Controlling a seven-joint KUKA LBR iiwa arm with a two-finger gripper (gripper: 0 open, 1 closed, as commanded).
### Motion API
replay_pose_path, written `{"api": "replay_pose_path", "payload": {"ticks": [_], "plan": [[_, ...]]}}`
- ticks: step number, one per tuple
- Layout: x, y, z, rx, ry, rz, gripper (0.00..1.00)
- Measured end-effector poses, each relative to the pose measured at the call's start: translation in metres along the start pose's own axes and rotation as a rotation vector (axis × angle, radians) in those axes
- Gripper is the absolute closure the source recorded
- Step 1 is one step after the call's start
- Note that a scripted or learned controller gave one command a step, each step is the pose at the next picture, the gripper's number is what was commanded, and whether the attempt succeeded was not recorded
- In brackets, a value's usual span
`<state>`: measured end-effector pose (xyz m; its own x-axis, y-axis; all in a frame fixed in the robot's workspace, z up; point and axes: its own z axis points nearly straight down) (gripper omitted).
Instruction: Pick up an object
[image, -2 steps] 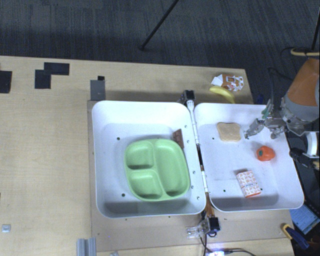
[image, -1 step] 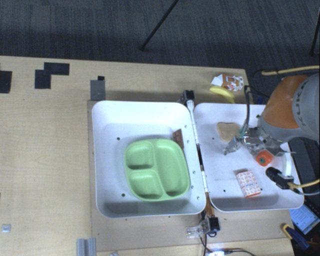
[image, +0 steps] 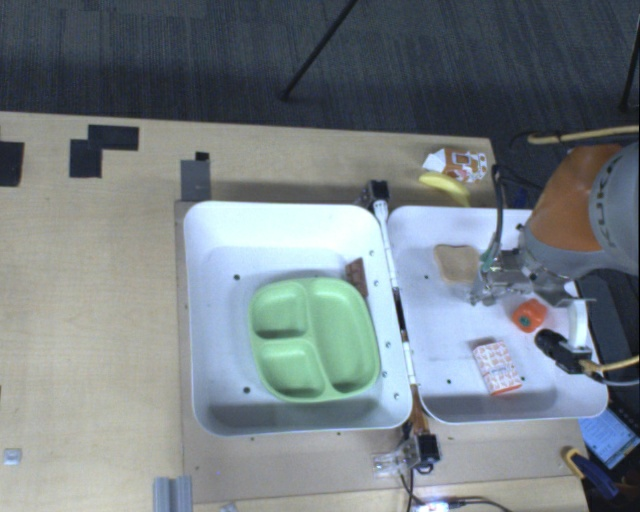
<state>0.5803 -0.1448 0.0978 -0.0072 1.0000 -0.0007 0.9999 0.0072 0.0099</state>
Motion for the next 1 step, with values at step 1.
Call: {"api": "replay_pose_path", "payload": {"ticks": [1], "plan": [[-0.0161,0.0626,-0.0829,0.003,-0.001,0.001,1.00]]}}
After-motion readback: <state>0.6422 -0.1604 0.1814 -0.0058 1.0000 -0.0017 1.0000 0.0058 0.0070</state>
